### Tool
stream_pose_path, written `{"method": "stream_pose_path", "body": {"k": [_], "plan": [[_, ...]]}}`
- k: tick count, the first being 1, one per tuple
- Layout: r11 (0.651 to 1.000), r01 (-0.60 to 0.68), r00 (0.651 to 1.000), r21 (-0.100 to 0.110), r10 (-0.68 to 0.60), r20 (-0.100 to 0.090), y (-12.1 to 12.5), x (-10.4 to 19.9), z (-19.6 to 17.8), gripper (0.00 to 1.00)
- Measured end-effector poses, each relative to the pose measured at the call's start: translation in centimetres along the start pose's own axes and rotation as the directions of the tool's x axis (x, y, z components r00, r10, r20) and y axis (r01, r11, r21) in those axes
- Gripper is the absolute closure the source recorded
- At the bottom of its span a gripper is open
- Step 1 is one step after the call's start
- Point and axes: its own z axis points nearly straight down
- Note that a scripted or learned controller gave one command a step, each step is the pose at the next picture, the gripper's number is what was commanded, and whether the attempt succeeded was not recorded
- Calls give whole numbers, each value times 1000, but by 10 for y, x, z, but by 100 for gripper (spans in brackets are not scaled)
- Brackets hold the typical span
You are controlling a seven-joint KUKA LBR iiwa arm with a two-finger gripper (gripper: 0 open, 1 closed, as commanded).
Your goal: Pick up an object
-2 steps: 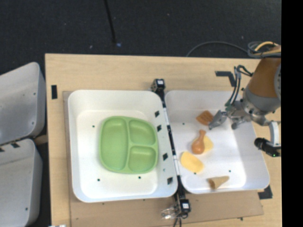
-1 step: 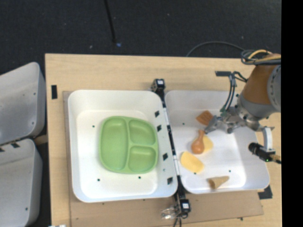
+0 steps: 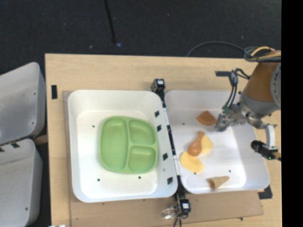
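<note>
Several small objects are seen in the right bin [image 3: 246, 174]. A flat brown piece [image 3: 206, 117] lies in the upper middle of that bin, tilted, just beside the gripper [image 3: 221, 123]. Below it, near the bin's centre, an orange-brown drumstick-shaped piece [image 3: 197, 144] rests across a pale yellow piece [image 3: 206, 145]. A second pale yellow piece [image 3: 191, 163] lies just under these, towards the bin's left wall. A tan wedge [image 3: 218, 181] is found near the front edge of the bin, well apart from the rest.

The gripper is lowered into the right bin, its tip close to the right edge of the flat brown piece. Whether its fingers are open or closed cannot be told, and nothing is seen held between them. The arm [image 3: 260, 86] enters from the right.

In the left bin [image 3: 80, 174] a green divided tray [image 3: 129, 144] is laid flat near the centre. Both bins are set on a wooden bench [image 3: 118, 70].
</note>
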Motion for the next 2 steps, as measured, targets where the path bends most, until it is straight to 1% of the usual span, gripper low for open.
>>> {"method": "stream_pose_path", "body": {"k": [1,2], "plan": [[1000,3,1000,-1,-3,-1,-7,5,-53,100],[1000,4,1000,-2,-4,-1,-8,2,-98,100]]}}
